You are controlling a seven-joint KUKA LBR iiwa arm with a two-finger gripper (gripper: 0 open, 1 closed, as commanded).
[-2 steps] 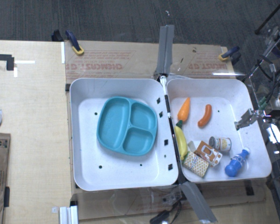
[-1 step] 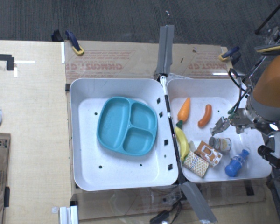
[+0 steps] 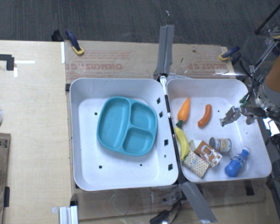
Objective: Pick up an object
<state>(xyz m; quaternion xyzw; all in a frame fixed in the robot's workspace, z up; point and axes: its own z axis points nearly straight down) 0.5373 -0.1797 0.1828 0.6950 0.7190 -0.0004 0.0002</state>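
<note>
The gripper [image 3: 229, 117], fingers spread and holding nothing, is hovering near the right bin's [image 3: 260, 171] right wall, needing to descend onto the small silver tin can [image 3: 221, 144].

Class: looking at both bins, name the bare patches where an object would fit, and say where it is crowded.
Left bin: bare floor rings the blue plate. Right bin: bare strip behind the carrot and sausage. Crowded: front, with banana, boxes, can, bottle.

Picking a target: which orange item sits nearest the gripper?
The sausage, right of the carrot, closer to the gripper.
</note>
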